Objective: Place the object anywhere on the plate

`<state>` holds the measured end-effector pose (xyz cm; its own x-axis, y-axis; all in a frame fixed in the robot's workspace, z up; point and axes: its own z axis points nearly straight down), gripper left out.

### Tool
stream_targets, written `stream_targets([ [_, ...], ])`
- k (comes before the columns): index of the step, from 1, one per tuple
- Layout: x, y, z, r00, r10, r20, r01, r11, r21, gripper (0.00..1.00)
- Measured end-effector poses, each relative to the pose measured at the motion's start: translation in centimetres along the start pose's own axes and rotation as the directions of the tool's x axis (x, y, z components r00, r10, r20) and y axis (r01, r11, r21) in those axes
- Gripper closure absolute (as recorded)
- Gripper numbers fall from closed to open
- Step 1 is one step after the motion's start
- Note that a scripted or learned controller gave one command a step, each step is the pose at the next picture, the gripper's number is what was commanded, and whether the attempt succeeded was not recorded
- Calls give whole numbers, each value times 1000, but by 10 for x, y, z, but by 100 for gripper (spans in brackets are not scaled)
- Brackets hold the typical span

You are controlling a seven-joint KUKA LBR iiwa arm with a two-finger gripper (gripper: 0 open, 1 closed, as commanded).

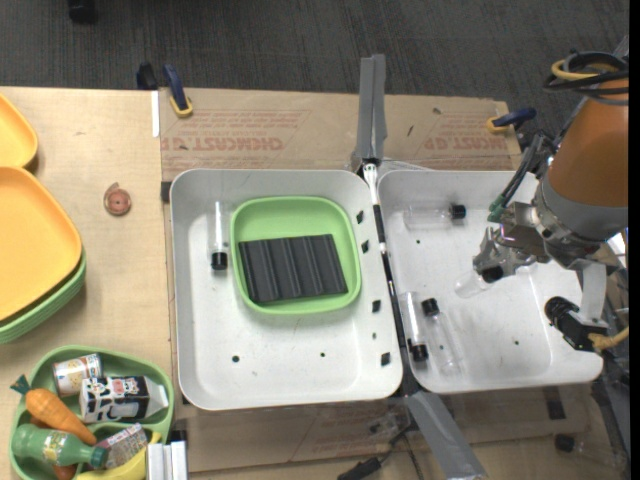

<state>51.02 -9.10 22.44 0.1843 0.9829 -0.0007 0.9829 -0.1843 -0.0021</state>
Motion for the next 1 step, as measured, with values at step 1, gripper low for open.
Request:
stream_targets([
  [1, 45, 6, 10, 964, -266, 0, 266, 964, 3, 100],
])
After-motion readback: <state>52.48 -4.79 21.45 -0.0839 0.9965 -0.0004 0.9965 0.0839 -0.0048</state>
